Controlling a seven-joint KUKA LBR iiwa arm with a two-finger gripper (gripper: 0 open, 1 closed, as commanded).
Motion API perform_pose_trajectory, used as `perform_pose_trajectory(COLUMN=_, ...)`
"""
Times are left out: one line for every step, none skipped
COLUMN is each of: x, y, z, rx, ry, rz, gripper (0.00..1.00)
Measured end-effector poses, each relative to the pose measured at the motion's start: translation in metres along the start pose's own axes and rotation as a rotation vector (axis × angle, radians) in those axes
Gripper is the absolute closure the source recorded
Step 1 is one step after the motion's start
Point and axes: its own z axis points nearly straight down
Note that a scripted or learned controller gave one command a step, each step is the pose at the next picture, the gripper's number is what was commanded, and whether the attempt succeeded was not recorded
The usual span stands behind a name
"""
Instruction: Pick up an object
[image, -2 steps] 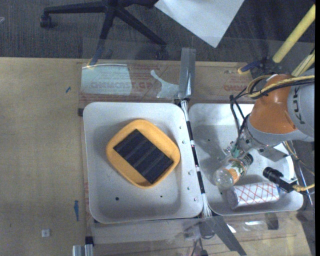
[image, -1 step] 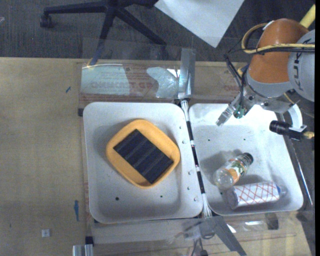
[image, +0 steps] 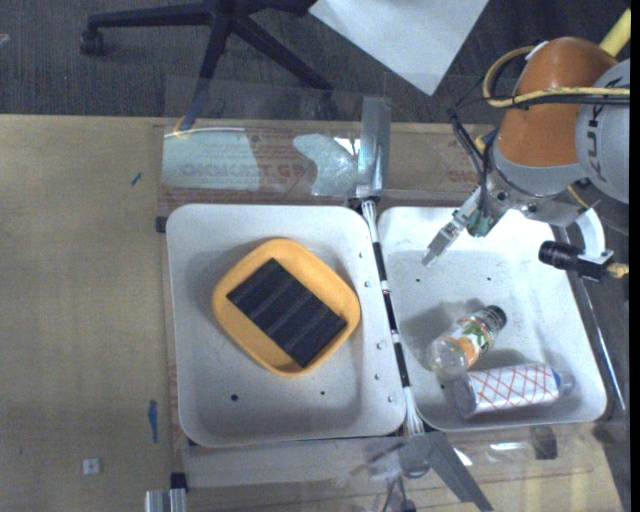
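Two white bins sit side by side on the bench, and the left bin (image: 200, 400) carries the biggest item by far, a yellow tray-like block with a dark ribbed panel (image: 286, 318), resting near its middle. Over in the right bin (image: 520, 270) the grey arm with its orange band (image: 545, 110) leans in from the far right corner, and below it comes the gripper (image: 440, 243), hanging above the bare back-left part of that bin with nothing between its fingers; how far apart they stand I honestly cannot tell from here, they read as one thin pale tip. Now the candidates: a tube with a red criss-cross pattern (image: 510, 387) lies on its side along the near wall, and just behind it, close or maybe touching, a small clear bottle with orange contents (image: 467, 340) lies tilted toward the back. Both are well apart from the gripper, nearer to us. To do this well, I'd say pick one target, centre over the middle of its body, turn the jaws across its narrow width, and descend straight, since round things roll away if nudged off-centre.
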Motion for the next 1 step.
perform_pose_trajectory(x=0.0151, y=-0.0704, z=0.0578, rx=0.002, ry=0.003, rz=0.110, gripper=0.00)
